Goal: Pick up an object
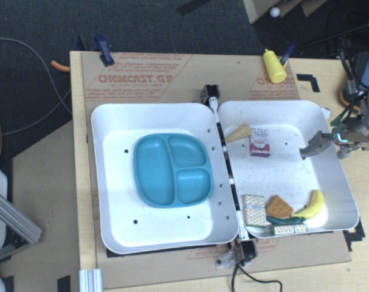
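The right bin (330,175) holds several small items. A red and white carton (259,142) stands near its back left, with a tan wedge (237,132) beside it against the dividing wall. Along the front lie a patterned cracker pack (253,209), a brown waffle-like piece (279,207), a yellow banana (312,205) and a green flat piece (287,225). My gripper (318,145) hangs over the right side of this bin, to the right of the carton and behind the banana, with nothing seen in it.
The left bin (111,163) bears a blue divided plate (172,169). A yellow bottle (273,66) and a blue clamp (103,50) sit on the bench's back edge. The arm (357,129) reaches in over the right bin's rim.
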Action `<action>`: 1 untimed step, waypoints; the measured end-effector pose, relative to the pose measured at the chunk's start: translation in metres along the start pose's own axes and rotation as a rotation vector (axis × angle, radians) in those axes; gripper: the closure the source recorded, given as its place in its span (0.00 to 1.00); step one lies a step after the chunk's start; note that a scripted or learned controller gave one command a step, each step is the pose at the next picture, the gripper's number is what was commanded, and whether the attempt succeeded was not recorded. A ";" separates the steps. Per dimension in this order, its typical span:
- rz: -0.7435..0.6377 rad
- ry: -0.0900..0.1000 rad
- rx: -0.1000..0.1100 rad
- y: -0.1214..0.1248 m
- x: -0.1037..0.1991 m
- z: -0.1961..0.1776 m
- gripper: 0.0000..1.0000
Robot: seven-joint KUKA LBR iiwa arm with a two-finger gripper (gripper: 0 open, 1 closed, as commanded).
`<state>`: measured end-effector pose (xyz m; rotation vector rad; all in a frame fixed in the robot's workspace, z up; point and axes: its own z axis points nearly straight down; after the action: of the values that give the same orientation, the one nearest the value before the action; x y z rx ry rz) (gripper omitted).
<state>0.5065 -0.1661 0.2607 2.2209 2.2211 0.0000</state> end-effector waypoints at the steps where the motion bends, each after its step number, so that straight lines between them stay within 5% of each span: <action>1: -0.001 0.002 0.003 0.051 0.057 0.118 0.00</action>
<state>0.5572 -0.1091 0.1424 2.2222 2.2247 -0.0016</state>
